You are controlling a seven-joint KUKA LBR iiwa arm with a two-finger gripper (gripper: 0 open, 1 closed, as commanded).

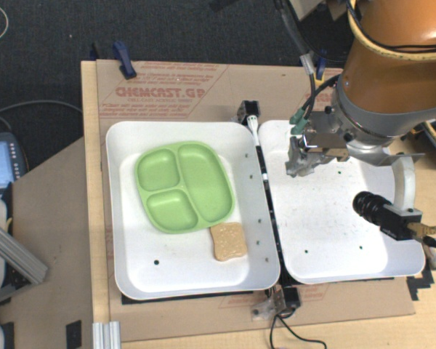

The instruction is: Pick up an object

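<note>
Bench carries 2 bins; left bin (123, 195) holds green tray (185, 187), toast (229, 241) at its 5 o'clock. My claw (301, 167) over right bin (327, 231), opening indeterminate.

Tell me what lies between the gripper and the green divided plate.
In the camera view, bare white floor of the right bin, then the two bins' adjoining rims, separate the gripper from the green divided plate in the left bin.

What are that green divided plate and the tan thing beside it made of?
The green divided plate looks like moulded plastic: even colour, soft sheen, rounded compartment walls. The tan toast-shaped piece at its lower edge has a matte, speckled surface; likely a foam or plastic toy slice of bread, though the view can't settle which.
</note>
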